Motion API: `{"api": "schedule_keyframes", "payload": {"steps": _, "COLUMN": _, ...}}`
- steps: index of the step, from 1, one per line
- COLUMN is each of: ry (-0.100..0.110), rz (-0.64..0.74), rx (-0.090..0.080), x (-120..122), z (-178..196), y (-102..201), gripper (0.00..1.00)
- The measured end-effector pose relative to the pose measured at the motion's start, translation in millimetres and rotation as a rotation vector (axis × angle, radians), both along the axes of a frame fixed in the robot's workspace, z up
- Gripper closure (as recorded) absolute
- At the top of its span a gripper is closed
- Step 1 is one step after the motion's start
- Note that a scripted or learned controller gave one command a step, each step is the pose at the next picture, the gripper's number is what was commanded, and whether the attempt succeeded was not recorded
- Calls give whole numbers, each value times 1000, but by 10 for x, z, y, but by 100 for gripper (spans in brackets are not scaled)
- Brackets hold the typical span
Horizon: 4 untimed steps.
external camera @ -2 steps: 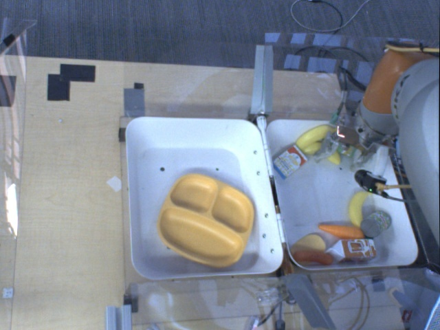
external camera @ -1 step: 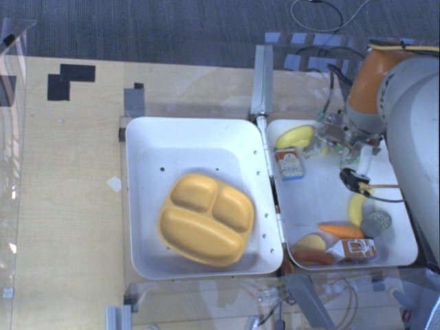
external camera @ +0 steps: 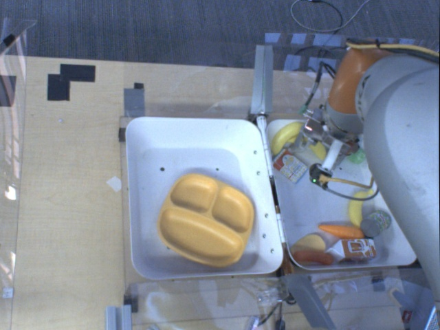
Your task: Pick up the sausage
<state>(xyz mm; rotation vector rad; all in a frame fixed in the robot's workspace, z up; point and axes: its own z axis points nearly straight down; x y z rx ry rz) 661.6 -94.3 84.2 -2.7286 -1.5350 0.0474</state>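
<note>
The sausage [external camera: 313,257] is a reddish-brown link lying along the front wall of the right bin [external camera: 302,198], just left of a small brown carton [external camera: 357,250]. A pale yellowish rounded item [external camera: 311,241] rests against its far side. My gripper [external camera: 322,143] hangs over the back part of the right bin, well behind the sausage and apart from it. The grey arm with its orange band covers the bin's right side.
Also in the right bin are a banana [external camera: 285,136] at the back left, a small printed packet [external camera: 292,166], a carrot [external camera: 342,230], a second banana [external camera: 356,210], a grey can [external camera: 377,221] and something green [external camera: 357,157]. The left bin [external camera: 148,150] holds a yellow divided tray [external camera: 206,218].
</note>
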Motion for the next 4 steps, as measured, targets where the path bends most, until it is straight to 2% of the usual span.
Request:
{"api": "schedule_keyframes", "payload": {"steps": 1, "ry": -5, "rz": -289, "rx": 6, "x": 32, "z": 13, "y": 75, "gripper": 0}}
{"api": "schedule_keyframes", "payload": {"steps": 2, "ry": -32, "rz": -280, "rx": 3, "x": 88, "z": 118, "y": 93, "gripper": 100}}
{"api": "schedule_keyframes", "payload": {"steps": 3, "ry": -38, "rz": -529, "rx": -5, "x": -630, "z": 32, "y": -910, "gripper": 100}}
{"api": "schedule_keyframes", "payload": {"steps": 4, "ry": -41, "rz": -203, "rx": 0, "x": -1130, "z": 41, "y": -1130, "gripper": 100}}
